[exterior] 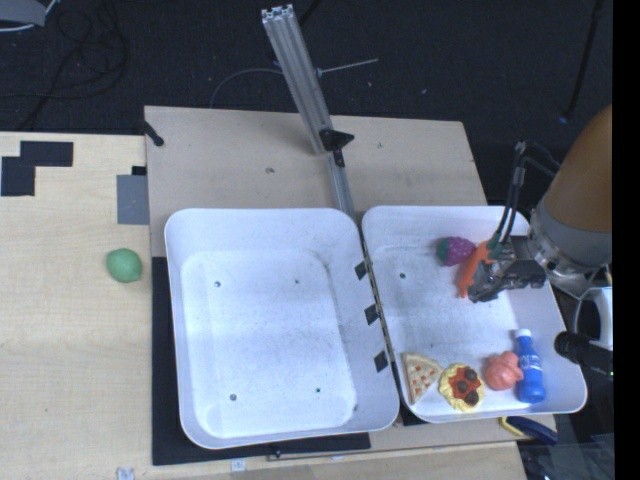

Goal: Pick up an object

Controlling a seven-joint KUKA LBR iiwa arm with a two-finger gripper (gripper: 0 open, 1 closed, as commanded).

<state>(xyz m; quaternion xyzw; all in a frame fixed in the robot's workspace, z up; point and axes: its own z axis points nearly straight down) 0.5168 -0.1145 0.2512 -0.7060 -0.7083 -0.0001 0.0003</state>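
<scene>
Camera view: looking down at a slant on two shallow white plastic bins, and the action is all in the right-hand bin (420,230).
Carrot: a slim orange toy carrot (470,266) lies in the upper part of the right-hand bin, tilted, its top end up against the gripper.
Grapes: a purple toy bunch of grapes with a green tip (455,250) sits just beside the carrot, on the side nearer the bin's divider.
Gripper: the dark two-finger gripper (489,284) is low over the right-hand bin's floor, right next to the carrot; whether it is open, closed or clasping anything, I cannot tell from here.
Arm: the grey arm with its orange band (588,183) reaches in over the right-hand bin's outer rim.
Front row: along the right-hand bin's near edge, a toy pizza slice (420,375), a round red-and-yellow toy (461,386), a pink lumpy toy (502,371) and a blue bottle with a white cap (529,369).
Left bin: the other white bin (190,238) touches the right-hand bin along the divider.
Ball: a green ball (125,265) rests on the bench, well apart from the right-hand bin, beyond the left bin.
</scene>
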